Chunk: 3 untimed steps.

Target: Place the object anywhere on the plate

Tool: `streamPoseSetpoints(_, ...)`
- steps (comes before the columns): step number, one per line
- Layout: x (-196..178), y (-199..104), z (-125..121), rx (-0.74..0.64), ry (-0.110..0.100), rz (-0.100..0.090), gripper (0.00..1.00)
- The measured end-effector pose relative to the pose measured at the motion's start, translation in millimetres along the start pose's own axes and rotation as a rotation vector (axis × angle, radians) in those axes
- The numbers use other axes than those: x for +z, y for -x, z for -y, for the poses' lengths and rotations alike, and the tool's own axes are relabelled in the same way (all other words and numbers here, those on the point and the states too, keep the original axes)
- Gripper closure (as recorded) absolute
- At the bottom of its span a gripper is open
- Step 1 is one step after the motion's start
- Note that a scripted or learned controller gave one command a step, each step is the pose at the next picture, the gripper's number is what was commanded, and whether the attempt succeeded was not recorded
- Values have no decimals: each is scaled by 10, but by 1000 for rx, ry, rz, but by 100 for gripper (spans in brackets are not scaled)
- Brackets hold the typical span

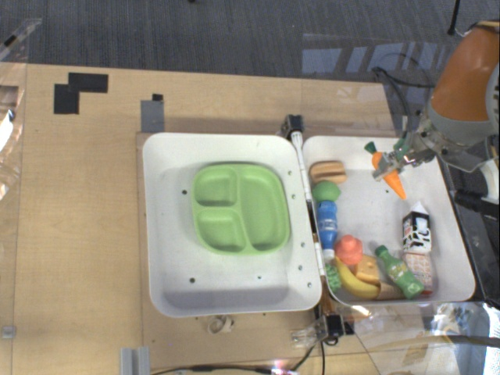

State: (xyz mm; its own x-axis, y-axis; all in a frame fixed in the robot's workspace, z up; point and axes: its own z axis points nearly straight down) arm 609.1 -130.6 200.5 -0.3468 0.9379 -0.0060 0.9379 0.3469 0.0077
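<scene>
Banana (pixel 353 281) crowds the right bin's near edge; I've got the gripper (pixel 400 157) pinching the toy carrot (pixel 388 170) near its far edge, plate (pixel 238 209) waiting in the left bin.

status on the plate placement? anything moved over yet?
Done: nothing visible. The green plate in the left bin carries no object. In hand: the gripper is over the right bin at the toy carrot; whether it grips it is unclear. Left: secure an object, carry it across, set it on the plate.
</scene>
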Motion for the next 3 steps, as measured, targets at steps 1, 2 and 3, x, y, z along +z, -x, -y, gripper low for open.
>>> streamPoseSetpoints(1, -8, -564, -254, 72, -1, -3, 100)
streamPoseSetpoints(2, 156, -1219, -586, 98, -2, -7, 100)
streamPoseSetpoints(3, 149, -1186, -575, 102, -2, -5, 0)
